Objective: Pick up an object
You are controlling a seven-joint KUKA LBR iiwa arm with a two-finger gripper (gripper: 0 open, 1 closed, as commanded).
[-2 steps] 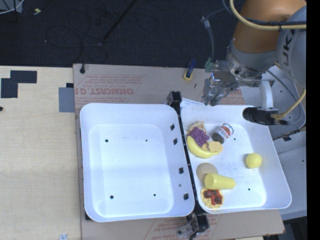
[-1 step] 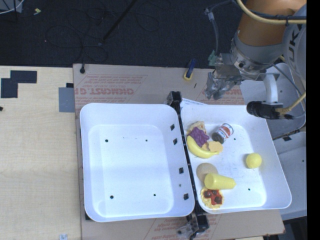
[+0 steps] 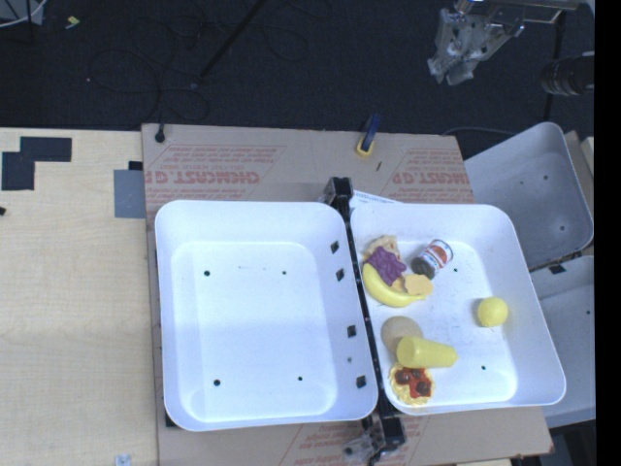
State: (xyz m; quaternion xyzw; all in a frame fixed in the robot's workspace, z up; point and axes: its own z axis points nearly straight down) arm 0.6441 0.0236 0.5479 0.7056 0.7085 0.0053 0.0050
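Claw (image 3: 466,42) high up, far right, can't tell if open. Banana (image 3: 391,289) jammed against purple toy (image 3: 386,262); claw might bump both, slip off.

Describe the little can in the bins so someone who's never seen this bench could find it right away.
Look in the right bin, toward its far left part. The can lies on its side just right of the banana and the purple piece. It is the one cylinder there with a red and white label and a dark end; its neighbours are yellow, purple or tan.
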